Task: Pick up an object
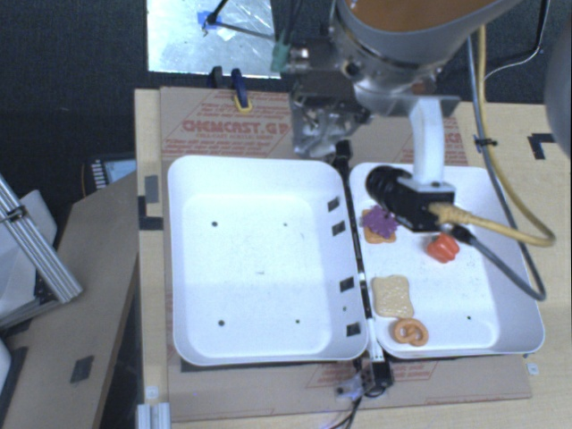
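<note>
Camera view looks down on both bins. Where is the gripper [333, 138] now? asks Mia.

Ivo: It hangs above the far end of the rims where the left bin [192, 239] and the right bin [500, 320] meet, over no object. I cannot tell if it is open or closed, and I see nothing held in it.

Mia: And the things to pick?

Ivo: All are in the right bin. A purple piece [380, 224] lies near the inner wall, and an orange-red piece [441, 248] lies to its right. A tan slice [391, 295] and a pretzel [410, 332] lie near the front, close together.

Mia: What may go wrong?

Ivo: I think three things. If the gripper goes straight down, it will hit the rims and take nothing. The purple piece is so near the wall that the gripper can strike the wall or push the piece away. The slice and the pretzel are flat, so I think the gripper may close above them, or catch both and drop one on the table [147, 132].
</note>
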`<state>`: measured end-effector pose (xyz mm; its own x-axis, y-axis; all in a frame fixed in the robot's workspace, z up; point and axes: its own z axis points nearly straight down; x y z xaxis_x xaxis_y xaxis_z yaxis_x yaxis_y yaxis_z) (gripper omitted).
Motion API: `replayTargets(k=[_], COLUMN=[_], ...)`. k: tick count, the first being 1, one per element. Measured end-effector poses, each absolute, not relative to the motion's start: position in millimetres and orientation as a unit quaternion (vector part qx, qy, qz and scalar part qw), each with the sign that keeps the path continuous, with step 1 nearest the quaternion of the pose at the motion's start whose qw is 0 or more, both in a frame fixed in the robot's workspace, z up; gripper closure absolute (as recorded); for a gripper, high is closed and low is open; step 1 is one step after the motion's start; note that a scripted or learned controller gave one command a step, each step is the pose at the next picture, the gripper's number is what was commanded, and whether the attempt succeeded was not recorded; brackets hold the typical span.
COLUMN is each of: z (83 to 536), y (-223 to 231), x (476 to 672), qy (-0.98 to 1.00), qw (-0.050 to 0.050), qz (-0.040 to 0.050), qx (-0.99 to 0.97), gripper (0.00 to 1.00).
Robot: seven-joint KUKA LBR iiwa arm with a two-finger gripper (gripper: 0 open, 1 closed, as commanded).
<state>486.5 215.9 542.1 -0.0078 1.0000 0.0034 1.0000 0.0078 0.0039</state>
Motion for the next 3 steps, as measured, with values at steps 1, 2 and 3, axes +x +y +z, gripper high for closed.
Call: replayTargets(k=[1, 2, 3], z=[533.5, 546.6, 535.5], y=[234.9, 234.4, 151.9], x=[538.7, 537.1, 493.0], qy=[0.707, 0.708, 0.705], qw=[0.001, 0.001, 0.001], qz=[0.0005, 0.0026, 0.0007], qx=[0.707, 0.706, 0.709], gripper=[1.00, 1.00, 1.00])
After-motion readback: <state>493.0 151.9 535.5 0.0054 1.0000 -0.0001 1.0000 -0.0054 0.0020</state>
